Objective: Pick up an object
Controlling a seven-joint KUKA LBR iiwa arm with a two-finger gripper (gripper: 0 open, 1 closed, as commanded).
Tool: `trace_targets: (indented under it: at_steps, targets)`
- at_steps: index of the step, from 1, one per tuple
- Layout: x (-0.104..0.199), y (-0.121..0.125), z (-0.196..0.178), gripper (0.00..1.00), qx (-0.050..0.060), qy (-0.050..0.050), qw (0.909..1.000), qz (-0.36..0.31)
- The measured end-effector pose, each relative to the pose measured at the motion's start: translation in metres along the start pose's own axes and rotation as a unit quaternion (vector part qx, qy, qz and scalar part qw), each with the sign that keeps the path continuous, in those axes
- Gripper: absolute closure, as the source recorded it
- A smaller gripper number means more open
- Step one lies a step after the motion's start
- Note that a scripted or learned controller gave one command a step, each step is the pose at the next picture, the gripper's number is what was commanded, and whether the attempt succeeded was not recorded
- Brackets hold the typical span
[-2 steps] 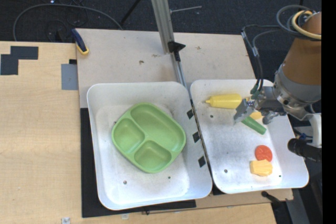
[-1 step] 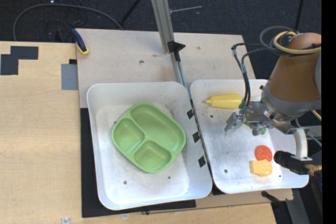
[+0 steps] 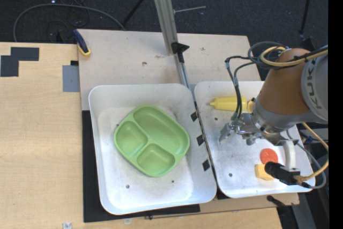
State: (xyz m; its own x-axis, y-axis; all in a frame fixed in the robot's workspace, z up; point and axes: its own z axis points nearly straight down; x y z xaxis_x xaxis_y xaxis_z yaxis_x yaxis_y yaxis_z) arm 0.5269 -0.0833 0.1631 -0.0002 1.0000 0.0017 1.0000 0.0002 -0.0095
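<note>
My gripper [image 3: 236, 130] hangs low over the right bin [image 3: 231, 182], near its middle left; whether it is spread or pressed together I cannot tell (the wrist hides most of it). Nothing is seen held. A yellow banana-like object [image 3: 228, 103] lies at the bin's far side, just beyond the gripper. A red-orange round item [image 3: 269, 155] and a small yellow piece [image 3: 261, 171] sit near the bin's right front. The left bin [image 3: 107, 190] carries a green divided tray [image 3: 151, 140].
</note>
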Motion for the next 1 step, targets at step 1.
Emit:
trace_targets:
  at_steps: [1]
  targets:
    - [0.0028, 0.0058, 0.0619, 0.00, 0.000, 0.000, 1.0000, 0.000]
